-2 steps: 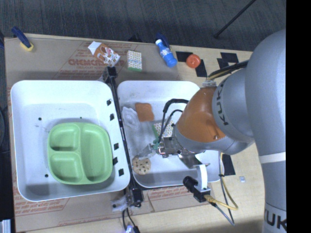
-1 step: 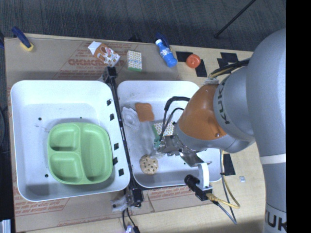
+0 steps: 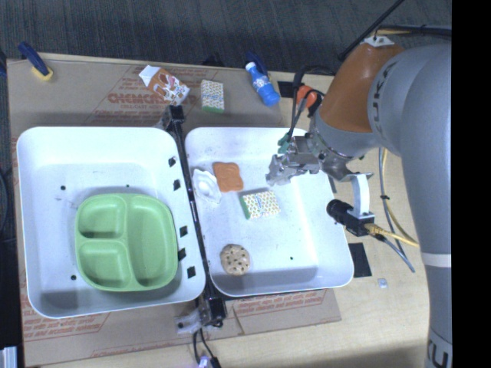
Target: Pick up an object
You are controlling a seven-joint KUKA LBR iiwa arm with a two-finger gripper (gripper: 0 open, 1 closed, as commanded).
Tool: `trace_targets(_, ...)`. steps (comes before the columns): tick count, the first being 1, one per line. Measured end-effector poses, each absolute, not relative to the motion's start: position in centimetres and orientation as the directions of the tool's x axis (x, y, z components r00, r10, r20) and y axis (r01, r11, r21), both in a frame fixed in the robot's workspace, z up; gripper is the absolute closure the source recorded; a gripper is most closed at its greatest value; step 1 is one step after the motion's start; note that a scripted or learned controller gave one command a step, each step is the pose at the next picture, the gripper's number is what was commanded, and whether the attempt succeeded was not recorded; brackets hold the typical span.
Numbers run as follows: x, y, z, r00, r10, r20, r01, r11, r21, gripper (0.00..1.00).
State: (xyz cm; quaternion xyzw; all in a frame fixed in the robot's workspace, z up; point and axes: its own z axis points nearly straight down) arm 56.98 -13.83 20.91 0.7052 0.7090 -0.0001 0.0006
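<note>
Hovering gripper [image 3: 281, 169] beside patterned packet [image 3: 260, 204]; printing illegible.

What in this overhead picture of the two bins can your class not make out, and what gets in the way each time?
- Gripper in the camera view: too small and blurred to tell whether it is open or shut.
- Right bin: its upper right corner is hidden by the arm.
- Patterned packet: print too small to read.
- White crumpled item: blends with the bin, so its shape is unclear.
</note>
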Motion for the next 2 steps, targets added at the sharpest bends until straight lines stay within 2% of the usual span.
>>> trace_targets(1, 51.6, -17.2, 21.4, -0.003, 1.0, 0.0, 1.0, 0.003, -0.002, 1.0)
trace_targets(2, 47.6, -15.9, 21.8, -0.004, 1.0, 0.0, 1.0, 0.004, -0.002, 1.0)
